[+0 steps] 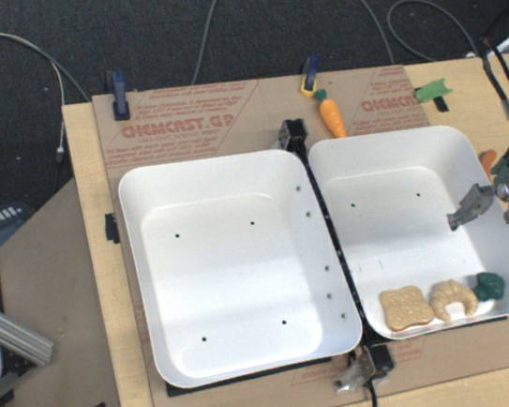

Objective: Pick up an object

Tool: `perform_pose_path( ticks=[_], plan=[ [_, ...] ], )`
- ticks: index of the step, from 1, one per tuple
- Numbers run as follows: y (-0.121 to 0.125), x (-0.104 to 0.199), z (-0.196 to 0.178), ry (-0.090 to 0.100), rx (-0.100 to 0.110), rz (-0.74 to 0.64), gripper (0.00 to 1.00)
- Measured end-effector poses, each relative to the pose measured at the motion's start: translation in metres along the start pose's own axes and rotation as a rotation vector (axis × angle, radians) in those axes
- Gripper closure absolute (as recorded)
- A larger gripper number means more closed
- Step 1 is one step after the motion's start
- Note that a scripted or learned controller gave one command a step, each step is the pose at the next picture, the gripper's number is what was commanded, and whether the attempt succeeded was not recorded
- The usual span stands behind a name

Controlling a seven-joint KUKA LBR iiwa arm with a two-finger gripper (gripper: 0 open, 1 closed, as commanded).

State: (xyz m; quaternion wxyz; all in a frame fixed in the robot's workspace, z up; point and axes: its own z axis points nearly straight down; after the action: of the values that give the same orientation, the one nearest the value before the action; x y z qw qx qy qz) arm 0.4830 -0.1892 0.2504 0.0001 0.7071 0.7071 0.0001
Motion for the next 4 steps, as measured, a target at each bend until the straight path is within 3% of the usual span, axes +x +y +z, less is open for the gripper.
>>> perform_pose_path(
  ticks=[1,2,3,4],
  plan=[
    [0.02,0.055,-0.009,0.001,-0.001,-0.005,0.0],
    [0.019,0.052,-0.02,0.0,-0.002,-0.001,1.0],
    [0.015,0.02,-0.046,-0.001,-0.002,-0.038,1.0],
    [0.098,-0.017,-0.033,0.0,0.001,0.0,1.0]
  ],
)
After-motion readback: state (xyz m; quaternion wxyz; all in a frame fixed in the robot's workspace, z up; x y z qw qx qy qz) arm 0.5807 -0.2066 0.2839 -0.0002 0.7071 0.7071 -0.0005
